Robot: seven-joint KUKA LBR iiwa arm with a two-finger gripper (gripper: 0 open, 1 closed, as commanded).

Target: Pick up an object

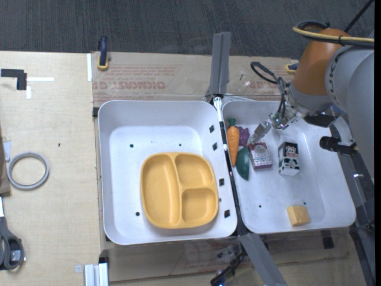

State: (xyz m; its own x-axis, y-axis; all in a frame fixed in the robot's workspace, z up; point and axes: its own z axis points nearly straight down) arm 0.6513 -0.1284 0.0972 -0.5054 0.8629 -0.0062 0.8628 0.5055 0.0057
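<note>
My gripper (259,134) hangs over the upper left part of the right bin (324,216), reaching in from the right. Just below its tip lies a small red and white box (261,157). To the right of that box stands a black and white carton (289,158). Along the bin's left wall lie an orange carrot (233,138), a green object (243,162) and a small purple piece (243,134). A tan block (298,214) rests near the front right corner. I see nothing held in the gripper.
The left bin (119,159) holds a yellow divided plate (178,189). A grey divider post (221,64) rises behind the bins' shared wall. On the bench at the left lie a grey ring (27,170) and scissors (11,249).
</note>
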